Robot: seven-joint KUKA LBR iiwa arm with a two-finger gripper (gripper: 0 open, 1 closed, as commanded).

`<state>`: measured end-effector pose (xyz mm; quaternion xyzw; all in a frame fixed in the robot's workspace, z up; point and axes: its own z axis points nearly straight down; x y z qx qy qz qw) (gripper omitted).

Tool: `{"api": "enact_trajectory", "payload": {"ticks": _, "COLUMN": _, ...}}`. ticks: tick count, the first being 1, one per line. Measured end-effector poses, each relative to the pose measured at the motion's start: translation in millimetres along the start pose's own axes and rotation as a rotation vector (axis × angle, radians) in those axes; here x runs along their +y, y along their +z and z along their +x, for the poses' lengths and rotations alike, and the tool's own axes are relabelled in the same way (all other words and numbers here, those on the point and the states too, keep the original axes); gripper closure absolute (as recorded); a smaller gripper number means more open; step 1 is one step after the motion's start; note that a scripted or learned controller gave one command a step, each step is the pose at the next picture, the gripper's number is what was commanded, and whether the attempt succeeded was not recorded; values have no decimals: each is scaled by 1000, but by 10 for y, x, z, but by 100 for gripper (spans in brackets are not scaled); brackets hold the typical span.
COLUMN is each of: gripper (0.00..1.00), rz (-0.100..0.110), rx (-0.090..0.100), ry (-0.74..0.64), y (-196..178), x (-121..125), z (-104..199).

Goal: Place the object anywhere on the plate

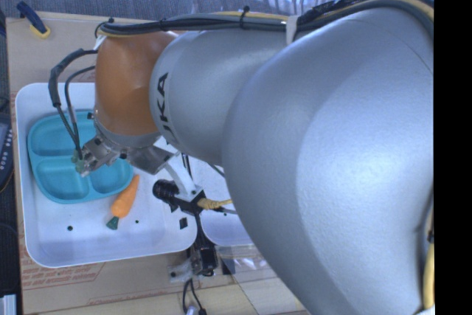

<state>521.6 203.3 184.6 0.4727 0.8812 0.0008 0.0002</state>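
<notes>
- On the left side of the bench, a white bin (44, 251) is sitting on brown cardboard (59, 277), seen from above at a slant.
- A blue plate (51, 158) with 3 compartments is lying in the upper left part of that bin.
- A toy carrot (124, 203), orange with a green tip, is lying on the bin floor just beside the plate's lower right edge, its green end pointing down and left; whether it is touching the plate cannot be told.
- A large grey arm (310, 144) is reaching in from the right and covering most of the scene.
- An orange band (125, 92) on the arm is sitting above the plate's right side.
- The gripper (87, 161) is hanging over the plate's right half; whether it is open or closed cannot be told from this angle.
- Black cables (63, 96) are looping from the band down toward the gripper.
- A second bin (221, 232) is peeking out beneath the arm, to the right of the 1st.
- A blue and yellow clamp (33, 20) is resting at the cardboard's top left corner.
</notes>
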Motion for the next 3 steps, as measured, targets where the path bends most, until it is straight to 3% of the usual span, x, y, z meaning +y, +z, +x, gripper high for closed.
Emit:
{"api": "enact_trajectory", "payload": {"ticks": 1, "gripper": 100, "rz": -17, "rx": 5, "ry": 200, "y": 808, "x": 183, "z": -172}}
{"api": "enact_trajectory", "payload": {"ticks": 2, "gripper": 100, "rz": -2, "rx": -1, "ry": 669, "y": -330, "x": -86, "z": -309}}
{"api": "enact_trajectory", "payload": {"ticks": 3, "gripper": 100, "rz": 5, "rx": 0, "ry": 659, "y": -403, "x": -83, "z": -286}}
